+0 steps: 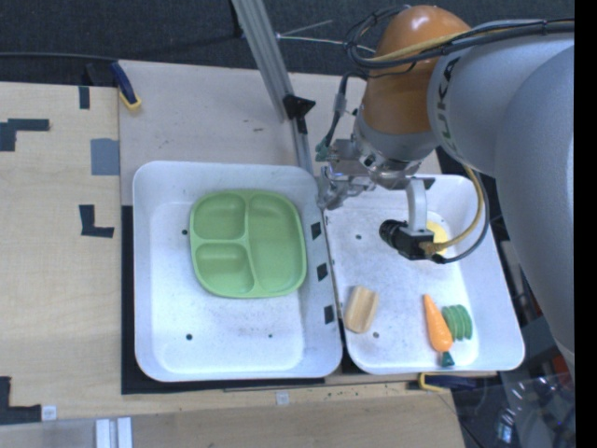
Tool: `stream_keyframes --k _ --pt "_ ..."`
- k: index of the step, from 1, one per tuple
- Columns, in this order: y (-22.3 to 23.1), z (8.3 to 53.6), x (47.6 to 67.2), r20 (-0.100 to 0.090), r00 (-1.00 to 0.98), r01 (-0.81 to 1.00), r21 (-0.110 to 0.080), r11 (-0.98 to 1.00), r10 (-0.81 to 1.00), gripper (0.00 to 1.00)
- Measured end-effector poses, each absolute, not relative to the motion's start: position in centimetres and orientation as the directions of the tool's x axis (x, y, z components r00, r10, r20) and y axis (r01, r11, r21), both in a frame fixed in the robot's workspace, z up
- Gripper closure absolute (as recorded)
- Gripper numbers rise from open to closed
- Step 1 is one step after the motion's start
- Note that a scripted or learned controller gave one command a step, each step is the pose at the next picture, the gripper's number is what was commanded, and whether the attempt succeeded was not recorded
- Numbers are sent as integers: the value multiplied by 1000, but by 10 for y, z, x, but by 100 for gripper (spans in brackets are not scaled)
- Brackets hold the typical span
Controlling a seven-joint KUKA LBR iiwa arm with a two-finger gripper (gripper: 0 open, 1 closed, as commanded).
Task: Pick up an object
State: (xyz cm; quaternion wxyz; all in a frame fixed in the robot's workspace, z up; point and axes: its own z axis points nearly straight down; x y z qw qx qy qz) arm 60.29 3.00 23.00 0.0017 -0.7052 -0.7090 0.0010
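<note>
The arm [485, 110] reached in from the right and hung over the upper left corner of the right bin [494, 343], its orange band [410, 63] above the wrist. The claw [338, 187] sat low near the wall between the two bins, apparently over bare bin floor; whether it was spread or closed I could not tell, and nothing was visible in its grip. The things to pick lay further down the right bin: a tan block [360, 308] near the dividing wall, an orange carrot [437, 323] just beside a green toy vegetable [458, 322] toward the lower right, and a yellow object [433, 238] partly hidden behind a black fitting [403, 239] hanging from the wrist. Judging by this, no grasp had been made, and the claw stood well apart from every candidate. The left bin [159, 269] held a green divided plate [248, 243] lying flat near its middle. Both bins rested on a pale wooden desk [56, 297] marked with dark tape pieces [91, 220], an aluminium rail [266, 54] slanting across its back, with dark flooring beyond.
</note>
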Motion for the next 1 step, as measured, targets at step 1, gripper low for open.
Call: stream_keyframes --k 1 --pt "72 225 580 1 -6 1000 -4 6 1000 100"
